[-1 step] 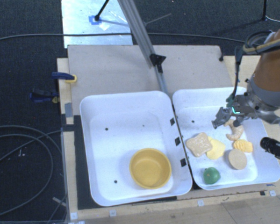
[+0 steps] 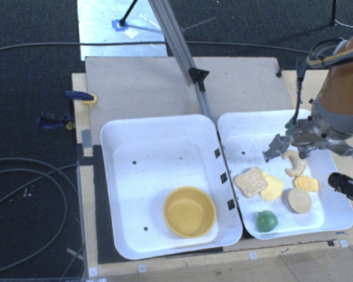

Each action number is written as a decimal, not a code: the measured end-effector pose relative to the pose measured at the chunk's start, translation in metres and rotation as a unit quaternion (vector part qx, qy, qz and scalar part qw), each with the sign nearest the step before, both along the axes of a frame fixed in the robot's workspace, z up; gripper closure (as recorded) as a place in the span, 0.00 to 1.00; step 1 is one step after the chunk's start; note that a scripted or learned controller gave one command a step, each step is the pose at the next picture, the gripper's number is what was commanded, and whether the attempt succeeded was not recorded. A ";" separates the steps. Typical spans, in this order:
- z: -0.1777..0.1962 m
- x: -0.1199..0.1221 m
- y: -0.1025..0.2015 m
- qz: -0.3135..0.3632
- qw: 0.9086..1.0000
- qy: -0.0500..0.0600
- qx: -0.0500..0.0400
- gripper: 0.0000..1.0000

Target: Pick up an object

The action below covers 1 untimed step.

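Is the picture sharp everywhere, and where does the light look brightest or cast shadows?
In the camera view, the white bins are bright, nearly washed out, with soft light and faint shadows; the yellow bowl casts a slight shadow inside its rim. The small food items, such as the green one, look a little soft, and the end effector is dark with few details.

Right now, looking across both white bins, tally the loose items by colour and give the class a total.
Yellow: 3 – bowl, flat piece, ridged piece
Tan or beige: 3 – toast slice, round piece, curved piece
Green: 1 – round item
Total: 7
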State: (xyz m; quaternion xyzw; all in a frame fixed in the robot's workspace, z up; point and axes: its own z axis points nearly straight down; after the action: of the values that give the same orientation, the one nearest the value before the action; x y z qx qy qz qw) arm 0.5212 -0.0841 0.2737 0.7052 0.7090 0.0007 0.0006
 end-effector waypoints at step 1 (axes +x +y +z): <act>-0.058 0.009 0.001 -0.002 1.000 0.002 0.000 0.00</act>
State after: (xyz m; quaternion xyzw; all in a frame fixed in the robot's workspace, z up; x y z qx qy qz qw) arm 0.5299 -0.0835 0.2157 0.7067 0.7075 -0.0008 -0.0010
